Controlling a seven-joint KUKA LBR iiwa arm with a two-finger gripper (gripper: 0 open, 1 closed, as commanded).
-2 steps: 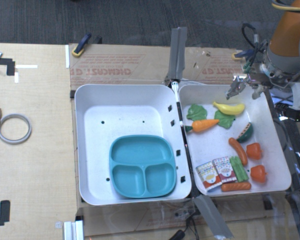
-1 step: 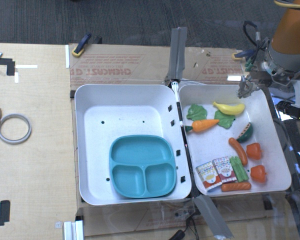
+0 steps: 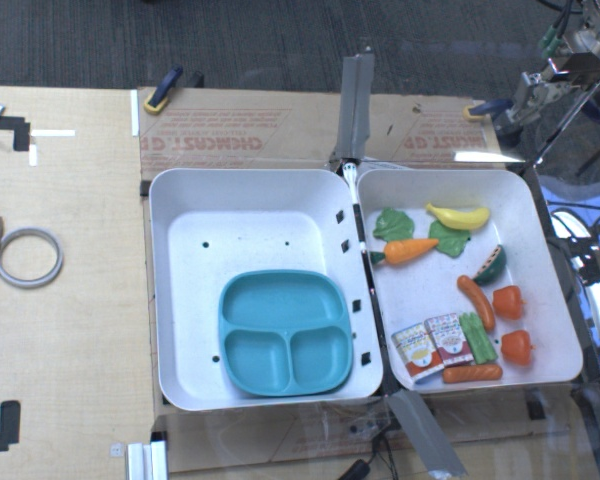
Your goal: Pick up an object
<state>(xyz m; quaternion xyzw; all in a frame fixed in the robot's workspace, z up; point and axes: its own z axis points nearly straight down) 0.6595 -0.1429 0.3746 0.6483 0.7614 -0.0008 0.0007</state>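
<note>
The right-hand shallow white bin (image 3: 536, 208) holds a scatter of small toy foods. A yellow plastic banana (image 3: 458, 215) lies at its far side, with two green leafy pieces (image 3: 393, 224) just beside it and an orange carrot with a green top (image 3: 410, 251) lying slantwise near the bin's left wall. Toward the middle right sits a watermelon slice (image 3: 490, 264), and nearer lie an orange-red sausage (image 3: 477, 301), two red tomato-like pieces (image 3: 508, 302), a green block (image 3: 478, 337), two small printed cartons (image 3: 429, 345) side by side and a second sausage (image 3: 472, 373) along the near wall. The left-hand white bin (image 3: 180, 208) bears a teal three-compartment plastic tray (image 3: 285, 332) in its near right part. The gripper (image 3: 558, 68) hangs at the far right, beyond the bins, well apart from every toy; whether it is open or closed I cannot tell. A roll of grey tape (image 3: 27, 257) rests on the wooden bench (image 3: 70, 368) to the far left.
</note>
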